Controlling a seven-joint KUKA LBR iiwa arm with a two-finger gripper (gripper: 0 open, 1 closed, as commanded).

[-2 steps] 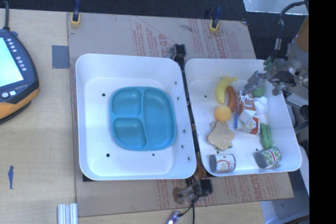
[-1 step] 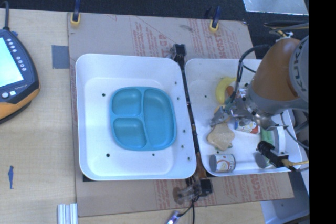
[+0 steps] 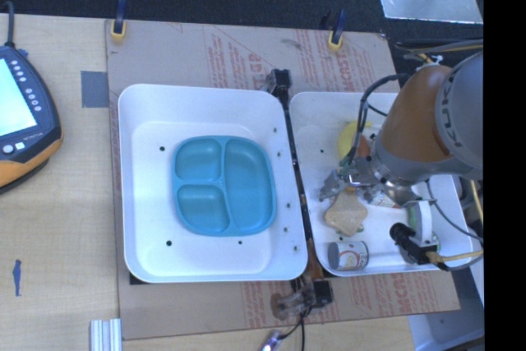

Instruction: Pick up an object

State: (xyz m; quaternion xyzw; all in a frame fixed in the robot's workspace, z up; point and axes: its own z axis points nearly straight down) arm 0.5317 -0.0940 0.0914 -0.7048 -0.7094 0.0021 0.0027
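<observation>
The right bin holds a tan, bread-like piece near its middle. A yellow object lies farther back, partly hidden by the arm. A small pale can rests on its side at the bin's front edge. My gripper hangs low in this bin, just above the back edge of the tan piece and in front of the yellow object. The grey and orange wrist covers the bin's right half.
The left bin carries a blue divided plate at its centre. A tablet-like controller lies on the bench at the far left. Clamps pin the cardboard at the back.
</observation>
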